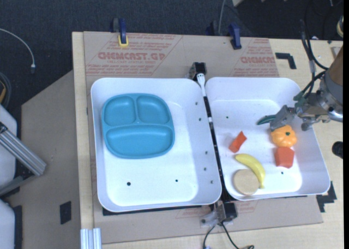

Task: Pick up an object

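The right bin (256,98) holds several items: an orange fruit with a green stem (284,137), a red block (284,157) just below it, a yellow banana (252,167), a round beige disc (245,182) and a small red-orange wedge (238,142). My gripper (283,124) hangs at the bin's right side, directly above the orange fruit. It is open, with one dark finger (270,118) stretched out to the left and the other at the right of the fruit. Nothing is held between them.
A blue divided plate (138,125) lies in the left bin (163,188). Dark cables (313,59) trail down behind the arm at the right. Clamps (234,35) stand at the board's far edge.
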Robot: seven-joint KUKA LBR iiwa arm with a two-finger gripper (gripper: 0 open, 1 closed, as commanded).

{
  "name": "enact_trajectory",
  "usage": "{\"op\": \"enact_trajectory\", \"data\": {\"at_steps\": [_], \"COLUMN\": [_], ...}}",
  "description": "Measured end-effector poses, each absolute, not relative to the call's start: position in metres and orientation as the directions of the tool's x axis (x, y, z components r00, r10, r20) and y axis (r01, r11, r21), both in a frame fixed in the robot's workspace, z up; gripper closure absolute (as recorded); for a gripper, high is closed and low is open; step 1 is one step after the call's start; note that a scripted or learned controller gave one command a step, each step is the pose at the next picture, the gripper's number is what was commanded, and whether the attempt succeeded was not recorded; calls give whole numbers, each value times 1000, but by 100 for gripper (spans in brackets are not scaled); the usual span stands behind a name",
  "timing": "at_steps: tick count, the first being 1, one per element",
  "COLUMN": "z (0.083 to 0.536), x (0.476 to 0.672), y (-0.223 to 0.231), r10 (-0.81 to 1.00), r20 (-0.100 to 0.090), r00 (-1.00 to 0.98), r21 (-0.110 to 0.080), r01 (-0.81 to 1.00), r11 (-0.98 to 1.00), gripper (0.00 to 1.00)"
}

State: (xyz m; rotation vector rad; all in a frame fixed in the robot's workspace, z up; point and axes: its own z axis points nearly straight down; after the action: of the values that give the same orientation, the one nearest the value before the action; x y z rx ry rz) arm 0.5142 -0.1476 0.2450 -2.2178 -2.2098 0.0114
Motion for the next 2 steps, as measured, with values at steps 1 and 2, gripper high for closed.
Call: {"op": "enact_trajectory", "data": {"at_steps": [1,2], "z": [251,208], "x": [517,515], "y": [-147,-148], "r10": [1000,1000], "r20": [0,2], "r00": [0,1], "r21": [0,-6], "r01": [1000,1000], "r11": [0,-1], "gripper": [0,0]}}
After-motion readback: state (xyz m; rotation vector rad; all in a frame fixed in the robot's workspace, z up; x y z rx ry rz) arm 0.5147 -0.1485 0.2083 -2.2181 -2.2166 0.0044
